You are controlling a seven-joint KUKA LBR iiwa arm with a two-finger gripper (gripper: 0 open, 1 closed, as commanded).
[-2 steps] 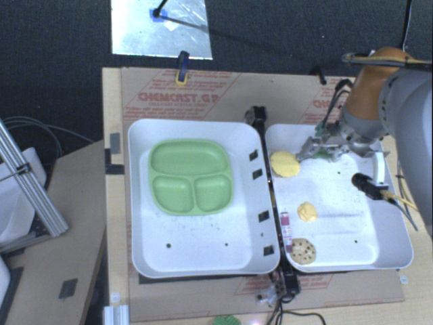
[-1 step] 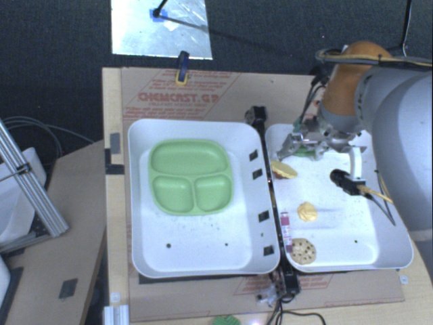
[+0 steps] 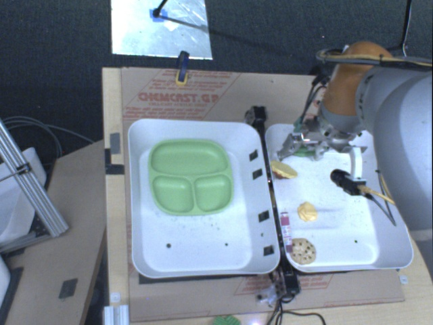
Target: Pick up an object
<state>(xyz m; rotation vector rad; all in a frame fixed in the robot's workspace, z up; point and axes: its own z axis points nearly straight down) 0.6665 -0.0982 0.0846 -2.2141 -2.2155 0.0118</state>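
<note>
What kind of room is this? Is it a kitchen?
Probably a robot lab, not a kitchen. A grey robot arm reaches over two white bins on a bench, one holding a green divided tray, the other a cookie that looks like a toy.

I'm looking at a robotics lab: two white bins (image 3: 203,266) on a cardboard-covered bench (image 3: 176,93), aluminium framing (image 3: 27,188), loose cables (image 3: 40,127).

arm (image 3: 399,114): chunky grey casing
band (image 3: 352,80): orange, above wrist
gripper (image 3: 318,144): bare metal-looking
cables (image 3: 314,103): thin, dark
</note>
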